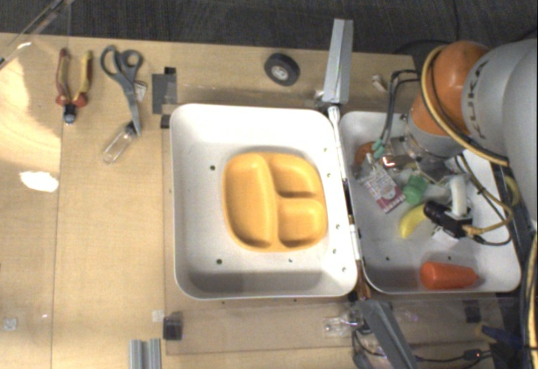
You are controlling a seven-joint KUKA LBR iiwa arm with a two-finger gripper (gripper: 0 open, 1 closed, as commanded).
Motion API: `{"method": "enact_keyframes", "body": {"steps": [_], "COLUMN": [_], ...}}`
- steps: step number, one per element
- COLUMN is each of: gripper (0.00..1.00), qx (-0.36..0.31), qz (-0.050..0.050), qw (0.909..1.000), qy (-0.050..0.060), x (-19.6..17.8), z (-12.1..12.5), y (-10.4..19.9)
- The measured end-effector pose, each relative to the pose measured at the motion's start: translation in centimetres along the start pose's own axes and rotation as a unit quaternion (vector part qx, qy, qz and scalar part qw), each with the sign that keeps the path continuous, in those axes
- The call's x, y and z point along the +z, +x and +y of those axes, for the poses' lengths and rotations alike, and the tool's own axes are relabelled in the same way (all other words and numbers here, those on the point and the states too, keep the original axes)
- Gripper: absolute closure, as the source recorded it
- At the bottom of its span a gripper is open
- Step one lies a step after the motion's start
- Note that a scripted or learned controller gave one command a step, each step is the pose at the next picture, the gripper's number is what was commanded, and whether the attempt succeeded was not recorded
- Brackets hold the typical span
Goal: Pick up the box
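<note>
Nearest the camera's lower edge, in my right-hand shallow white bin (504,279), lies an orange-red rounded piece (448,275), with a yellow banana-shaped toy (409,223) and a green object (415,188) just above it. Between those and the bin's left wall sits what I take for the box: a small flat carton with pink and white print (380,184), tilted, its long axis running from upper left to lower right. My end effector (419,164) hangs just right of and above it, so the carton lies to its left, very close. I cannot tell whether it is wide or narrow; cables and the wrist hide it, and I see nothing held. The grey arm with its orange band (450,77) reaches in from the right, bent steeply down over this bin. Left of it, the other white bin (193,191) holds a yellow three-compartment tray (273,197). Farther back on the counter (84,233) lie grey-handled scissors (126,81), red-handled pliers (71,81) and a black tape roll (282,68)
</note>
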State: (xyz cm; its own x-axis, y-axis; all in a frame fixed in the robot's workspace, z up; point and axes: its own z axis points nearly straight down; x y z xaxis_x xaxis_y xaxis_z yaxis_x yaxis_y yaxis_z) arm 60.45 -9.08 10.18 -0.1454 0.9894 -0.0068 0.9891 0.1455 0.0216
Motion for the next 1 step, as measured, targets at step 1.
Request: {"method": "enact_keyframes", "body": {"steps": [1], "gripper": [1.0], "qx": [-0.013], "qz": [0.003], "qw": [0.9999], "qy": [0.007], "x": [-10.67], "z": [1.51], "y": [5.44]}}
